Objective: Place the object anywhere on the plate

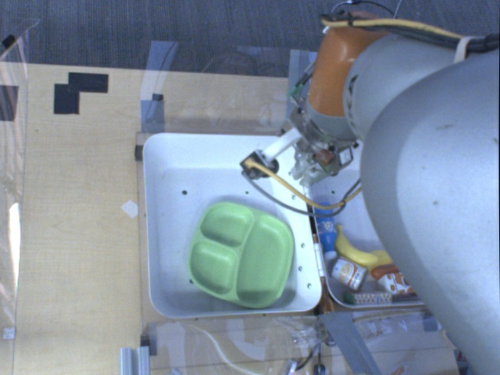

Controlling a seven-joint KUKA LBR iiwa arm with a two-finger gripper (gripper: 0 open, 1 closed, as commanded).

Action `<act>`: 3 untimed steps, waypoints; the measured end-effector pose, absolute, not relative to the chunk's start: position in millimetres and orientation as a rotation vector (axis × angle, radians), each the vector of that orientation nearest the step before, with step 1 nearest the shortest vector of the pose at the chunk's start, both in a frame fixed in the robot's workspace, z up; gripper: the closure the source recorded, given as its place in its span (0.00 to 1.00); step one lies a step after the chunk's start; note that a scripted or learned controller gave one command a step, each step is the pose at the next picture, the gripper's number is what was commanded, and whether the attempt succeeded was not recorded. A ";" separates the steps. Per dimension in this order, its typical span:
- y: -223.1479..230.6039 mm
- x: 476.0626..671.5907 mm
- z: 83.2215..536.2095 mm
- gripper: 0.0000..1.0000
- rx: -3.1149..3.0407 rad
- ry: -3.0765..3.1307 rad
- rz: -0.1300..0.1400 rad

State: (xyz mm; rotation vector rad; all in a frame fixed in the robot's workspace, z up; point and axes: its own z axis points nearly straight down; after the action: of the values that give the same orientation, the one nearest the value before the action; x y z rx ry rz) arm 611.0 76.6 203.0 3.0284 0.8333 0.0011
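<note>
Light green three-compartment plate [241, 259]: smooth, matt plastic. Shallow white left bin [168, 233]: smooth plastic with a soft sheen. Pale tan bench top [74, 225]: matt, wood-like. Grey arm casing [437, 178]: smooth, satin finish; orange wrist band [336, 73]: smooth, faintly glossy. Yellow banana [361, 252], right bin: smooth, glossy.

The pale wooden desk [78, 233] carries two shallow white plastic bins side by side. The left bin [168, 209] sits near the middle of the view; the right bin [344, 295] touches its right edge and is largely hidden by the arm. Black tape marks [78, 92] lie at the desk's far left.
</note>
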 end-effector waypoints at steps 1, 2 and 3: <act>170.6 567.9 182.4 1.00 3.014 0.893 0.003; 235.5 554.1 197.6 1.00 2.988 0.977 0.004; 235.2 500.9 197.6 1.00 2.967 1.039 0.002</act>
State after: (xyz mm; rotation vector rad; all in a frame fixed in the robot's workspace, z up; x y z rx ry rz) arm 500.9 235.2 197.6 2.9666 1.0389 0.0016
